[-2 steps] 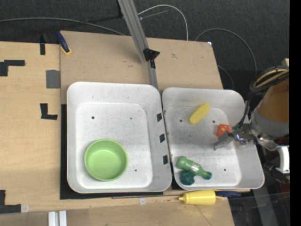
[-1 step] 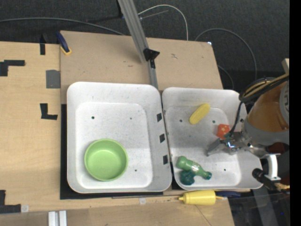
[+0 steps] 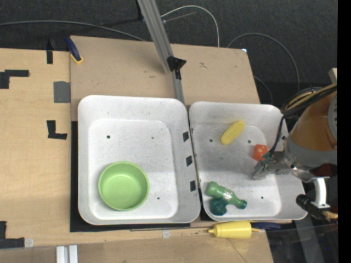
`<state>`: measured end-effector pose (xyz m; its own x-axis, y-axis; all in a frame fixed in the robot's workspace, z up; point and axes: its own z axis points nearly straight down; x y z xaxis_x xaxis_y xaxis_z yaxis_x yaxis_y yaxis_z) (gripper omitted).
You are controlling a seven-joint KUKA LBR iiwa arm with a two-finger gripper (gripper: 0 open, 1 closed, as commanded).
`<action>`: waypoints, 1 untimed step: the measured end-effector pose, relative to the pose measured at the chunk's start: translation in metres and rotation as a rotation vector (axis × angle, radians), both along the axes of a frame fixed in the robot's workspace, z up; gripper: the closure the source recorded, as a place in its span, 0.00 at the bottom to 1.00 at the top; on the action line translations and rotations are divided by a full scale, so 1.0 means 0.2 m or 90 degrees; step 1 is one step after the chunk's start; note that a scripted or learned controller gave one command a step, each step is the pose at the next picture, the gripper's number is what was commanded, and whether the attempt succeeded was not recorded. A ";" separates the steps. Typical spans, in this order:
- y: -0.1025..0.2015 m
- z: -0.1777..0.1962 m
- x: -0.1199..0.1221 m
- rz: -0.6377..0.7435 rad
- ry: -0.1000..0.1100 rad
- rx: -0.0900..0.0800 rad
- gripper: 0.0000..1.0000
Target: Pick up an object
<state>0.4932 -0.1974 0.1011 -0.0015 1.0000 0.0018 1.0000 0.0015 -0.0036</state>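
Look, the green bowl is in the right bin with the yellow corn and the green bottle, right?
Not quite. The camera view shows the green bowl sitting alone in the left bin, near its front left corner. The yellow corn and the green bottle are in the right bin, just as you said.
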 end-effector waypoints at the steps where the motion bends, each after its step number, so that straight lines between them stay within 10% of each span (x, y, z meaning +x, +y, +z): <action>1: 0.00 0.31 -0.01 0.000 -0.005 -0.002 1.00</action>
<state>0.4914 -0.1978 0.1635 -0.0014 1.0000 -0.0016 1.0000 0.0015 0.0035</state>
